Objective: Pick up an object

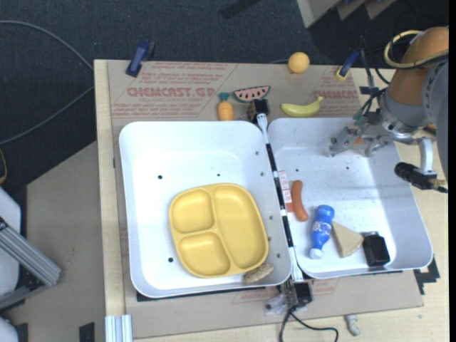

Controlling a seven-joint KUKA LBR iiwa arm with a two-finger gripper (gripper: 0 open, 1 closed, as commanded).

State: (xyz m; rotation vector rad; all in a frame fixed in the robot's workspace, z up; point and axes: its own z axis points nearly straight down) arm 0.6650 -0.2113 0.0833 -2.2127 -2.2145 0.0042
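Counter carries two white bins; pincer (347,140) over right bin's (399,191) far end, grip state unclear, nothing visibly held.

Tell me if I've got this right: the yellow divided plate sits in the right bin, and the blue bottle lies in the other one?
Not quite. The camera view shows the yellow divided plate in the left bin, and the blue bottle lies in the right bin.

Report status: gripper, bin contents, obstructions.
Gripper over right bin's far edge, holding nothing visible. Sausage, bottle, wedge, black block lie near front. Path unobstructed.
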